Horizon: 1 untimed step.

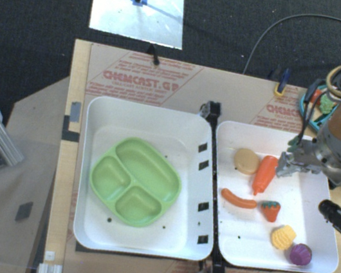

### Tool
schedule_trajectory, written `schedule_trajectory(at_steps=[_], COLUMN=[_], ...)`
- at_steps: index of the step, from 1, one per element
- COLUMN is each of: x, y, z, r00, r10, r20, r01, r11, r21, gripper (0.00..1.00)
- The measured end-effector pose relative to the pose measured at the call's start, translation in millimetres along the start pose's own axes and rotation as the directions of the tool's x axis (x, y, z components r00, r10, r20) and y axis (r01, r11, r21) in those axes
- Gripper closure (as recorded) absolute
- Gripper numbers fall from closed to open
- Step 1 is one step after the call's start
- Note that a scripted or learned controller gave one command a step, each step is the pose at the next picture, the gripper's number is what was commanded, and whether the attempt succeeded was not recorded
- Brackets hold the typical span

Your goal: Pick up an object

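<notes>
Nearly upright carrot [264, 175], tip pointing down

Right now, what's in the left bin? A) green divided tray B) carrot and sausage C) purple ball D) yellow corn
A: the green divided tray lies alone in the left bin; the toy foods such as the carrot and the sausage lie in the right bin.

"CHEMCAST GP" in red on the board [142, 82], repeated partly at right
</notes>
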<state>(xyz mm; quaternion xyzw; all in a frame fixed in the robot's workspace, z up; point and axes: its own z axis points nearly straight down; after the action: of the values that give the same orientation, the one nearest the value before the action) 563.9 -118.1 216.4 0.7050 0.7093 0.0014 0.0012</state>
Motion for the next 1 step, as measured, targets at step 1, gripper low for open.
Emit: schedule_trajectory(at_steps=[1], x=[27.7], y=[-71.0], z=[-45.4], r00=[1.0], r10=[0.001], r20=[-0.002], r01=[-0.001], r11=[1.0], r21=[0.002], gripper=[1.0])
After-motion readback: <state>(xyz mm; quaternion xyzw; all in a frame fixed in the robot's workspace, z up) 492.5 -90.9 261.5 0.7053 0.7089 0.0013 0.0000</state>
